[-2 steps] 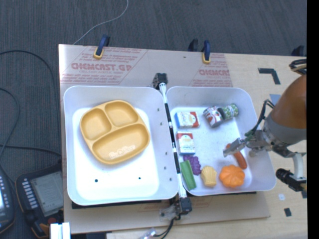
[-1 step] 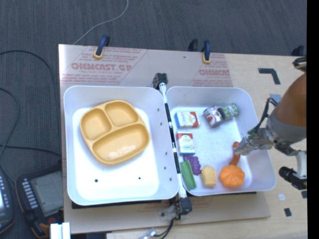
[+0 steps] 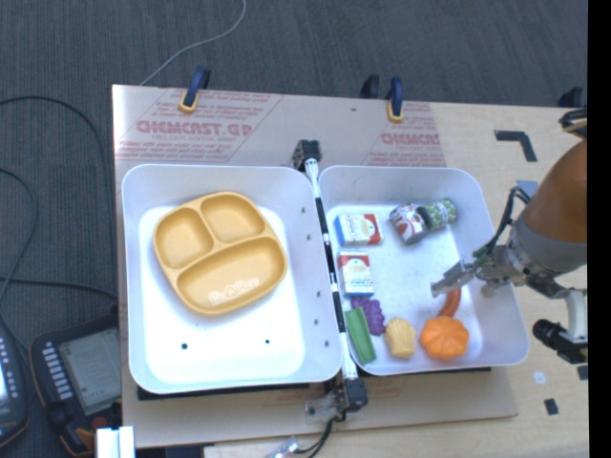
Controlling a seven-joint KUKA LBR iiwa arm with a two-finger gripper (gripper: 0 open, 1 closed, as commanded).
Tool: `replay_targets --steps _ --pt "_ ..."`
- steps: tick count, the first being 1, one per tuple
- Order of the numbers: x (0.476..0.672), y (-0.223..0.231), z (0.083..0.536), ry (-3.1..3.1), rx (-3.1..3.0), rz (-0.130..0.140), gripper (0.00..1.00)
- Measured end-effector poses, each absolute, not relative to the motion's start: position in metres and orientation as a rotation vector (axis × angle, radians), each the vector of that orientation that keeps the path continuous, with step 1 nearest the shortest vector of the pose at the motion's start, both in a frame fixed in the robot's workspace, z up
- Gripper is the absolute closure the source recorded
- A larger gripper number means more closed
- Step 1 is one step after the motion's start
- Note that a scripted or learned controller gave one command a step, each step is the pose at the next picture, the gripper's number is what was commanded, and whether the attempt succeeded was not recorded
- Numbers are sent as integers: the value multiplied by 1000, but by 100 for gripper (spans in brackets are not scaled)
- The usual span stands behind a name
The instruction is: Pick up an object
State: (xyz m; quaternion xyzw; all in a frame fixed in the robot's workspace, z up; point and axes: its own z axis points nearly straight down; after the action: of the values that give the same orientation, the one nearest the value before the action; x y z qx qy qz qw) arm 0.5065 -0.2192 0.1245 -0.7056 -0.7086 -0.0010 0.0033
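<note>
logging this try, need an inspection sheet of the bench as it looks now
surface: bench bears two white bins side by side; left bin, right bin.
job's things: in the right bin, two small cartons, can, grapes, green vegetable, corn, pumpkin, carrot.
clutter: yellow divided plate in the left bin.
grippers: gripper low over the right bin by the carrot; nothing seen between its fingers.
cables: thin cable across the floor behind the bench; dark cable at left.
surroundings: grey carpet; blue and yellow clamps on the bench's far edge; device on the floor at left.
</note>
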Motion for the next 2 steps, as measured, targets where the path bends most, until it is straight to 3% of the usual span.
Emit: replay_targets --steps 1,2 --pt "526 -190 88 -2223 -2224 0 0" --pt "528 -190 99 -2227 -2228 -5 100"
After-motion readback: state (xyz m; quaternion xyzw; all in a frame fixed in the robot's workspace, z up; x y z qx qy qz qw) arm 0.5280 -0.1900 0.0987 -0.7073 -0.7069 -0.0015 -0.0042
